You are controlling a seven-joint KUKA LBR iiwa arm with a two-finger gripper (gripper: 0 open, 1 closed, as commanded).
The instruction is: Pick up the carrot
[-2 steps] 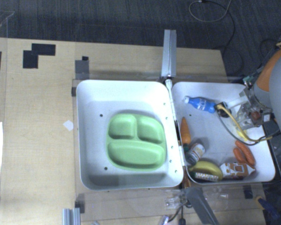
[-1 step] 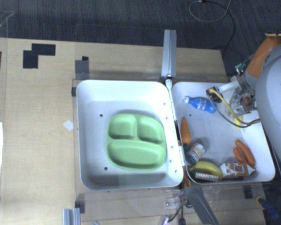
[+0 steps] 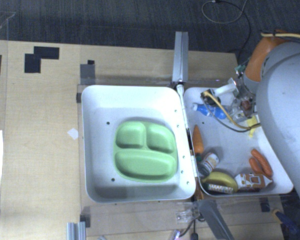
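Note:
The carrot [image 3: 197,140] is small and orange and lies lengthwise against the left wall of the right bin [image 3: 230,149]. My gripper [image 3: 233,100] hangs over the far part of that bin, behind and to the right of the carrot and well apart from it. Yellow cables and wrist hardware crowd around it. A blue and white object [image 3: 211,110] lies just below and left of the gripper. The grey arm with its orange band [image 3: 260,59] covers the bin's right side.
The right bin also holds a small can [image 3: 209,162], a banana [image 3: 220,180], a brown and white carton [image 3: 250,182] and two orange sausages [image 3: 260,164] near its front. A green divided plate [image 3: 145,150] sits in the left bin [image 3: 97,134].

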